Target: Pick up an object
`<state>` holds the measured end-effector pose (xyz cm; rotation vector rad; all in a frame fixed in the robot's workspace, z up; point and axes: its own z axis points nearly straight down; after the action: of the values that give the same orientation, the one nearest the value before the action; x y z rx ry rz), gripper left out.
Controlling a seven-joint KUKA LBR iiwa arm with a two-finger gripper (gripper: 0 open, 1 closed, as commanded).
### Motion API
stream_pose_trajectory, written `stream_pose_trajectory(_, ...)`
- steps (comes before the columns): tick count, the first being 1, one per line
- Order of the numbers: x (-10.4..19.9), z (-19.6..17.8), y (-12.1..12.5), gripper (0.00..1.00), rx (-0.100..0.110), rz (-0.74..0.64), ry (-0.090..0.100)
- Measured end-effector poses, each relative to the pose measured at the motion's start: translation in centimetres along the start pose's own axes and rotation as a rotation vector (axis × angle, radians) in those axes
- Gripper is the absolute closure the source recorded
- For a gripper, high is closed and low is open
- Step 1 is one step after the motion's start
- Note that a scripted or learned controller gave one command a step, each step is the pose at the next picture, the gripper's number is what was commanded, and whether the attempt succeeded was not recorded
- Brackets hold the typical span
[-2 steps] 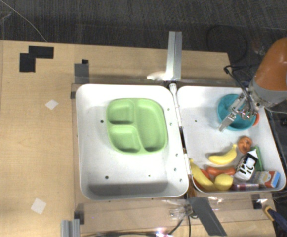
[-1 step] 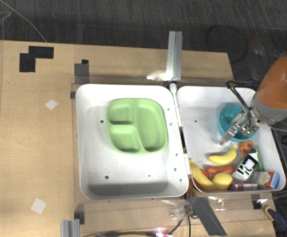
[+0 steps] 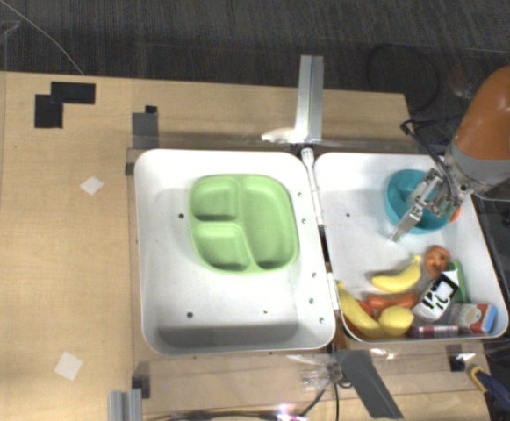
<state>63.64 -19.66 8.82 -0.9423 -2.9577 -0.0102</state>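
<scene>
In the right bin [image 3: 351,204], my gripper [image 3: 422,218] hangs over the front rim of a teal bowl [image 3: 405,193] at the back. Its fingers stand apart, one long fingertip [image 3: 401,231] reaching past the bowl's front-left edge, and nothing shows between them. At the bin's front lies a pile: a yellow banana [image 3: 397,279], a second banana [image 3: 356,312], a lemon-like yellow fruit [image 3: 396,320], an orange-red fruit [image 3: 436,257], and a black-and-white carton [image 3: 437,295].
A green divided plate [image 3: 241,222] lies in the middle of the left bin [image 3: 162,261]. A red-and-green packet [image 3: 476,317] and a dark tube [image 3: 434,330] lie along the right bin's front wall. A metal post [image 3: 311,99] rises behind the bins' shared wall.
</scene>
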Motion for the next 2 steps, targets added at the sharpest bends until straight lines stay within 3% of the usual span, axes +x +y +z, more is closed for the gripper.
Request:
stream_pose_trajectory(1, 6.5, 0.0, -2.6, 0.00, -0.013, 0.082, -0.051)
stream_pose_trajectory(2, 11.1, 0.1, -3.2, 0.00, -0.019, 0.223, -0.056)
